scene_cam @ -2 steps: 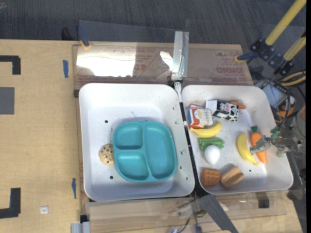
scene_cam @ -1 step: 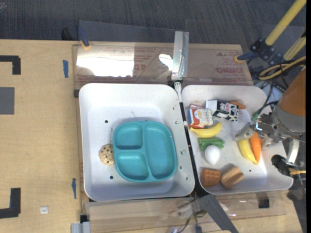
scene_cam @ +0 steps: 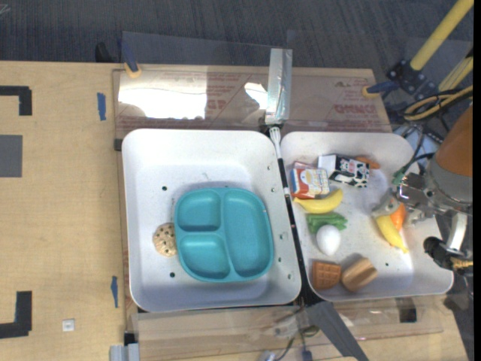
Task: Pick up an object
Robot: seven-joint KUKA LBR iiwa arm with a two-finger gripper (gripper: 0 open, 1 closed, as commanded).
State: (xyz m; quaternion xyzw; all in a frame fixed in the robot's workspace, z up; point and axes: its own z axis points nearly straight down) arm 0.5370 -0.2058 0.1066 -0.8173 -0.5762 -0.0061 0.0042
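Grey carpet runs behind a pale wooden bench (scene_cam: 52, 224), and on it two shallow white bins sit side by side, their inner rims touching. Left bin (scene_cam: 143, 164) carries one teal divided tray (scene_cam: 223, 234) with three compartments, turned a little askew, and one speckled cookie (scene_cam: 164, 240) tucked against the tray's left edge.

Right bin (scene_cam: 361, 145) holds the clutter. From the right side the grey arm (scene_cam: 451, 179) leans in over the bin's far edge, orange band showing above the wrist. Its gripper (scene_cam: 400, 201) hangs low just above the right part of the bin floor; from where I stand I cannot tell how far the jaws are parted, and nothing is plainly between them.

Right below it lies a yellow and orange piece (scene_cam: 392, 228), its long axis running from upper left to lower right, orange end up near the gripper.

Counting the rest: one small carton (scene_cam: 310, 179), one black-and-white box (scene_cam: 349, 169), one banana (scene_cam: 322, 202) lying roughly crosswise, one green vegetable (scene_cam: 328, 220), one white egg (scene_cam: 328, 238), one waffle-like brown piece (scene_cam: 326, 274) and one bread roll (scene_cam: 358, 272) near the front rim
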